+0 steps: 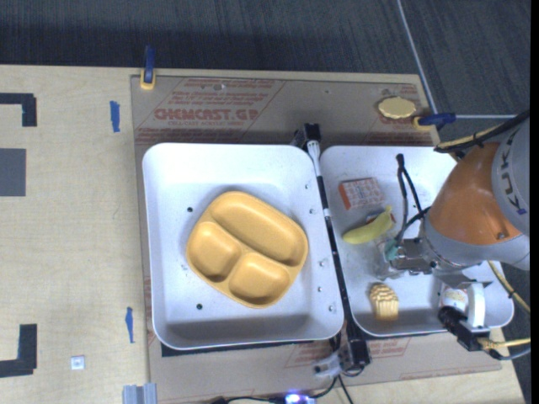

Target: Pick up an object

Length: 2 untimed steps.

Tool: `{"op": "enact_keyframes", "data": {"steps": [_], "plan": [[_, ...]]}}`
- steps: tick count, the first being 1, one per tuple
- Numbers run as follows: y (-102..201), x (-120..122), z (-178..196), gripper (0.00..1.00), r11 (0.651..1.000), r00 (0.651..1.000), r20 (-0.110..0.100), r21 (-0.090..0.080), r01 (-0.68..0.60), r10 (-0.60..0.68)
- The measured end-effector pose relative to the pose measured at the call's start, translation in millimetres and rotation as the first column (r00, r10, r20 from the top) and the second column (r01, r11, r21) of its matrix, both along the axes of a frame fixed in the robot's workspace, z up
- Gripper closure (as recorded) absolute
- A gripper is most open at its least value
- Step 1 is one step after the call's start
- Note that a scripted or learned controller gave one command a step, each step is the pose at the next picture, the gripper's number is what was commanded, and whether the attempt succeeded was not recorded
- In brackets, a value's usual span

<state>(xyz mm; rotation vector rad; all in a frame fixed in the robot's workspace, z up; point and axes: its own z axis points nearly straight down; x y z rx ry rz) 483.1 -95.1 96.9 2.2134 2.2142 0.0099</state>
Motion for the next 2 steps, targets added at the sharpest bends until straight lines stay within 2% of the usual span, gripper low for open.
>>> {"op": "enact_keyframes", "data": {"steps": [1,2], "plan": [[0.0,-0.1,0.0,0.00,1.000,1.000,0.000,0.000,0.000,0.000],[2.6,-2.9,-10.9,0.00,1.000,1.000,-0.009,0.003,0.001,-0.001]]}}
